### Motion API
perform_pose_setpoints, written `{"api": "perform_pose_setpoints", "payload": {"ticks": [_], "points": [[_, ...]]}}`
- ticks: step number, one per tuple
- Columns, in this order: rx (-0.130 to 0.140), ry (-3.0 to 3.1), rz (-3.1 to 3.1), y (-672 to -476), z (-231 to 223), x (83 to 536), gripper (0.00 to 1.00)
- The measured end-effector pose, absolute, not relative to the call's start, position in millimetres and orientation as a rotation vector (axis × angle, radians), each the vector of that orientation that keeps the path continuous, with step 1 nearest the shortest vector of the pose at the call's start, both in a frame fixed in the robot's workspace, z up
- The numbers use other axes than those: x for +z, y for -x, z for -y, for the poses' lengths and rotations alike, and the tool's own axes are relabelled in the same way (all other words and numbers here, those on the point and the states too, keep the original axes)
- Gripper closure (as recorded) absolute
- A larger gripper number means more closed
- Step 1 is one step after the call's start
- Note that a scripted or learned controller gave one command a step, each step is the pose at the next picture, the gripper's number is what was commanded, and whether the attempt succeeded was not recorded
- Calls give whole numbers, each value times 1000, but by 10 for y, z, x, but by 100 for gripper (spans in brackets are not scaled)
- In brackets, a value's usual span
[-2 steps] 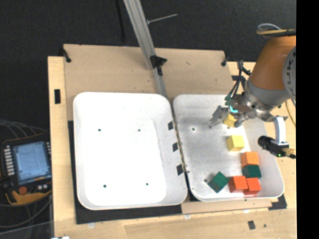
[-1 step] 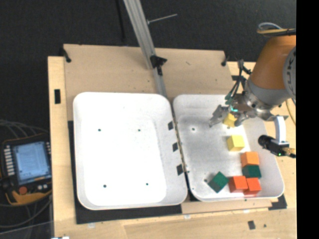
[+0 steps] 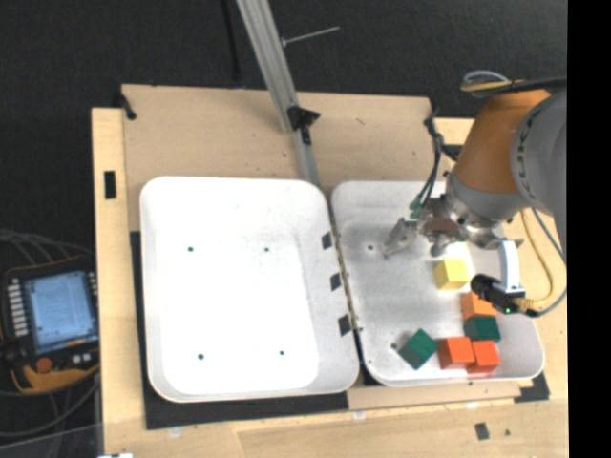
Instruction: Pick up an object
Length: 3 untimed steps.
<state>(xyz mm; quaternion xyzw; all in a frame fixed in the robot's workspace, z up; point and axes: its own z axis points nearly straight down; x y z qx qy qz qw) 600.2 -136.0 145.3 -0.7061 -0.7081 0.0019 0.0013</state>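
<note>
The grey arm with the orange band [image 3: 498, 141] enters from 3 o'clock and hangs over the upper part of the right shallow white bin [image 3: 382, 351]; its two-finger hand [image 3: 416, 235] sits toward 12 o'clock of that bin, fingers spread apart, nothing between them; one finger [image 3: 396, 238] points toward 9 o'clock over bare bin floor.

Task objects lie in the right bin's 3-to-6 o'clock sector: a yellow cube [image 3: 452, 273] just at 5 o'clock of the hand, apart from the fingers; an orange block [image 3: 474, 304] below it, partly covered by a black fitting on the arm; a dark green block [image 3: 483, 328] touching that; two orange-red cubes [image 3: 469, 353] side by side near the bottom rim; a green block [image 3: 416, 348], tilted, just at 9 o'clock of them.

The left shallow white bin [image 3: 239, 284] adjoins at 9 o'clock; a grey metal rail [image 3: 272, 60] slants across the tabletop [image 3: 210, 127] at 12 o'clock; a handheld control pendant with lit screen [image 3: 52, 318] lies off the tabletop at far 9 o'clock, its screen text too small to read.
</note>
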Motion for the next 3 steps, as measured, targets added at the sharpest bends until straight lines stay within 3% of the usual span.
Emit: {"api": "perform_pose_setpoints", "payload": {"ticks": [1, 2, 3], "points": [[2, 2225, 2223, -6007, 1377, 959, 0], [-5, 2233, 2218, -6018, 1384, 1089, 100], [-4, 2232, 2218, -6041, 1448, 1534, 100]]}}
